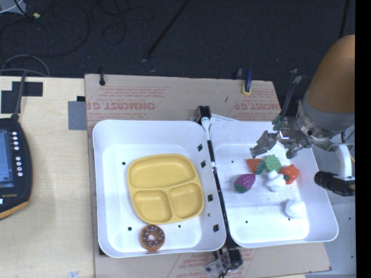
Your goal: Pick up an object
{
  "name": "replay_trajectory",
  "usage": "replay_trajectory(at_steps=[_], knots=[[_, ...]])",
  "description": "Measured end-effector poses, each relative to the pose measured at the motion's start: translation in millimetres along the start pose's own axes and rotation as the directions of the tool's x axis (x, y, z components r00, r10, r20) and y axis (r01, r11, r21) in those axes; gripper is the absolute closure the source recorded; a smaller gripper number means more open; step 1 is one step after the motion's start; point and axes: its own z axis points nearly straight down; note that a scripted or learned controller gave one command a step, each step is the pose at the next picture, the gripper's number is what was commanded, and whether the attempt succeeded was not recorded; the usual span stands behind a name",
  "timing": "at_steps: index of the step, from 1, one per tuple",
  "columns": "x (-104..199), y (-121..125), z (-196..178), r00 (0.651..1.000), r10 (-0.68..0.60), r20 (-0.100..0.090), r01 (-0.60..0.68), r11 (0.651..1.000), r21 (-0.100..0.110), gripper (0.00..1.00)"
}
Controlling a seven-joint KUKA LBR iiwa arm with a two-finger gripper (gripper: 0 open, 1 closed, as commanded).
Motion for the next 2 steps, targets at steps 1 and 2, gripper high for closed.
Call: replay_trajectory(at_steps=[1, 2], knots=[[0, -59, 127, 1.000, 0.001, -0.004, -0.001, 1.000, 0.019, 0.00], [-9, 17, 184, 1.000, 0.001, 0.001, -0.001, 1.000, -0.003, 0.00]])
